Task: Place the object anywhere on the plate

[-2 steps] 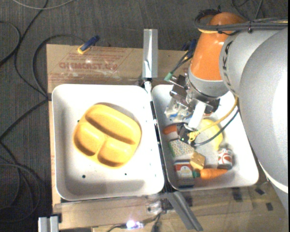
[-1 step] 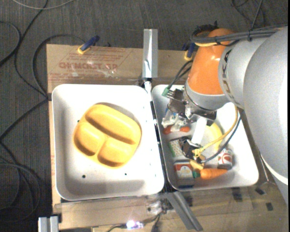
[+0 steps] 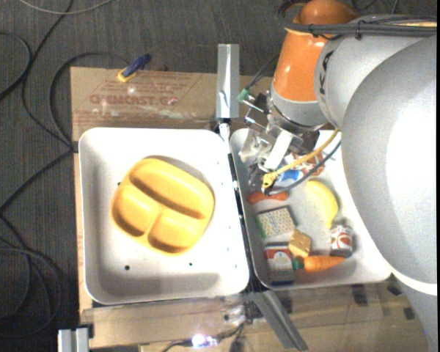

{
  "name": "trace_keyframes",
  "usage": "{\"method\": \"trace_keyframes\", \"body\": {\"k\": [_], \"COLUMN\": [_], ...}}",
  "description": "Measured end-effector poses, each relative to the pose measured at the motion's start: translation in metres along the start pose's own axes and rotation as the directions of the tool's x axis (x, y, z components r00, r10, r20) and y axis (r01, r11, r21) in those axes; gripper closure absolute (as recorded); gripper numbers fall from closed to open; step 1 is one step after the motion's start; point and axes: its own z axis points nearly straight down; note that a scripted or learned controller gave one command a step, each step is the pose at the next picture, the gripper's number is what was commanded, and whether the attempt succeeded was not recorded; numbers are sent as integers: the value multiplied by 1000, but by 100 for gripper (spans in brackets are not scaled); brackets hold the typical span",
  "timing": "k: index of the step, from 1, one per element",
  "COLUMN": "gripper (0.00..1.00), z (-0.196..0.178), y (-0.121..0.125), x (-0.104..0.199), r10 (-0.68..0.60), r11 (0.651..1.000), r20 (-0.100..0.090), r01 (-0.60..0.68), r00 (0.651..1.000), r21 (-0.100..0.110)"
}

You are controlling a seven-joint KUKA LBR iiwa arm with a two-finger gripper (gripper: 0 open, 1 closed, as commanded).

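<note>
In the camera view, two shallow white bins are seen side by side on a bench, with a sheet of cardboard point(image 3: 143, 101) lying behind them and a small blue and yellow item point(image 3: 134, 66) resting on its far edge. The left bin point(image 3: 95, 270) is occupied by a yellow plate point(image 3: 163, 204) divided into three compartments, one long section at the back and two smaller ones at the front; nothing is seen lying in any of them. The right bin point(image 3: 367, 270) is crowded with small objects and is partly hidden by the grey arm point(image 3: 396, 145), which reaches in from the right, its orange band point(image 3: 304, 57) showing above the wrist. The gripper point(image 3: 268, 156) is positioned low over the far left corner of the right bin, amid yellow and blue cables; whether its jaws are open or closed cannot be told, and nothing can be made out between them. Just below the gripper a red, elongated item point(image 3: 268, 195) is seen against the bin's left wall. Nearer the front a green-edged packet with a checked face point(image 3: 276, 221) is found, with a tan block point(image 3: 300, 243) beside it and a red and white carton point(image 3: 279, 258) in front. A carrot point(image 3: 321, 263) lies along the front wall, a small red and white can point(image 3: 341, 239) stands just behind its tip, and a pale yellow rounded object point(image 3: 323, 200) rests towards the middle.
</note>
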Motion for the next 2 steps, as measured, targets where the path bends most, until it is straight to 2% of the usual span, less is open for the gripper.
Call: {"method": "trace_keyframes", "body": {"k": [1, 2], "gripper": [100, 100], "z": [44, 73], "y": [-65, -77], "x": [-46, -36], "r10": [-253, -353], "r11": [967, 935], "r20": [-2, -3], "r01": [254, 353], "r00": [967, 935], "r21": [2, 3]}}
